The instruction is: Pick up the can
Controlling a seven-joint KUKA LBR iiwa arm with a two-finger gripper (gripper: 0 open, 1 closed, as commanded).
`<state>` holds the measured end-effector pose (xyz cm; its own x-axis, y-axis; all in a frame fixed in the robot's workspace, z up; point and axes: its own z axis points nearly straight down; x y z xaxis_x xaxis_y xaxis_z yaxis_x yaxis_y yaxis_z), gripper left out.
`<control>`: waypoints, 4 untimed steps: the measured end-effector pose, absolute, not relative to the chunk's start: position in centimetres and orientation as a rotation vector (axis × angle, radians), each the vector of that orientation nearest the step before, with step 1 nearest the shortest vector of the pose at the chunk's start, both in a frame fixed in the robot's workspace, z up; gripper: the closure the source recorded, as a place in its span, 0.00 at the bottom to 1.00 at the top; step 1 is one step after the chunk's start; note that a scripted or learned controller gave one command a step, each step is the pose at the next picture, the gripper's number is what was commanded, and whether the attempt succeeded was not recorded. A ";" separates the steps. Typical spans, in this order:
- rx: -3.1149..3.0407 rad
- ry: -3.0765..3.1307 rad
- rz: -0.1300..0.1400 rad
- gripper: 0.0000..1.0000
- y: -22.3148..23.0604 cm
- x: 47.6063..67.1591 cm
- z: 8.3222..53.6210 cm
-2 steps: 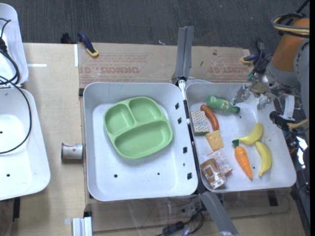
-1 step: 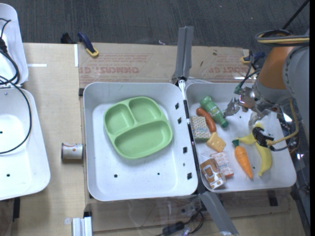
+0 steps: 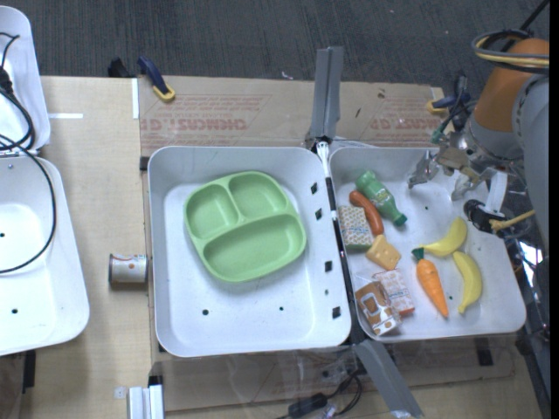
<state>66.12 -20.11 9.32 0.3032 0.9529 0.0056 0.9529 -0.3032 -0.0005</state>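
can [image 3: 128, 269] on its side, long axis left-right

Two shallow white plastic bins: left bin [image 3: 166, 234], right bin [image 3: 502, 308]. Pale green divided plate [image 3: 245, 225] in the left one. In the right one: dark green bottle [image 3: 381, 197], orange-red sausage [image 3: 368, 210], two yellow bananas [image 3: 446, 239] [image 3: 469, 280], orange carrot with green top [image 3: 431, 286], yellow cheese wedge [image 3: 383, 252], speckled beige block [image 3: 355, 228], orange and white printed packet [image 3: 384, 302]. Silver can with orange-red end [image 3: 127, 269] on light wooden bench [image 3: 105, 190]. Grey arm with orange band [image 3: 507, 90].
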 end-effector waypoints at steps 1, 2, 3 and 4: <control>-2.611 -1.745 0.003 0.00 -18.7 55.1 9.1; -2.568 -1.803 -0.007 0.00 -20.0 64.1 9.2; -2.745 -1.530 0.002 0.00 -16.5 65.9 9.2; -2.745 -1.530 0.002 0.00 -16.5 65.9 9.2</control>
<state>65.88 -16.49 9.22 0.5260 0.8505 -0.0017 0.8505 -0.5260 0.0004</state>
